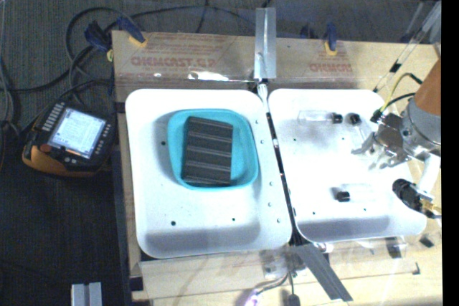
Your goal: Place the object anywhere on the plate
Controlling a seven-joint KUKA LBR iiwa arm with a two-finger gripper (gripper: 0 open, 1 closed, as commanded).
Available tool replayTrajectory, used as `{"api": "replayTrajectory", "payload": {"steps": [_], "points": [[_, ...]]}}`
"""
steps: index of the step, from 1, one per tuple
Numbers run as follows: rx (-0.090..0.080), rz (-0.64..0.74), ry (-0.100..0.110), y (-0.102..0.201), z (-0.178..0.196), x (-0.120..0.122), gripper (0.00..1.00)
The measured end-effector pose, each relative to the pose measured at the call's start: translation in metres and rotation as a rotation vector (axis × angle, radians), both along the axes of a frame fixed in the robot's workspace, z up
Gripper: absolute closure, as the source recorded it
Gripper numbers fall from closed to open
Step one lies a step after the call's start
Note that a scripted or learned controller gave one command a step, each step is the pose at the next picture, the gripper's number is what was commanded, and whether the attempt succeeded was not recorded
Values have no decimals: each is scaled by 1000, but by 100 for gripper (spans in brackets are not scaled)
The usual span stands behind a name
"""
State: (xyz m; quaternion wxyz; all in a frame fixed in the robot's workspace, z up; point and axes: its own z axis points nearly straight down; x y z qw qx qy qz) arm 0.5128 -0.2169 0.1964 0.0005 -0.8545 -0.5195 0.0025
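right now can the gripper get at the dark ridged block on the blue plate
Probably yes: the dark ridged block lies uncovered on the blue plate in the left bin. The gripper hangs over the right bin, nothing tall between.

Gripper (374, 151) low at right edge, arm angled in from right.

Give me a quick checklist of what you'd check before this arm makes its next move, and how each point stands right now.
1. Dark ribbed block lies on the turquoise plate: ok, it rests flat inside the rim.
2. Plate sits inside the left bin: ok.
3. Gripper is away from the plate: ok, it is over the right bin, near its right side.
4. Gripper holds nothing: cannot tell, its tip is too blurred.
5. Small dark pieces in the right bin lie out of the arm's path: cannot tell.
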Motion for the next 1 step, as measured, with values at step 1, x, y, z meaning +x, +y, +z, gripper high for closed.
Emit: {"api": "replayTrajectory", "payload": {"steps": [1], "points": [[0,0,0,0,0,0,0]]}}
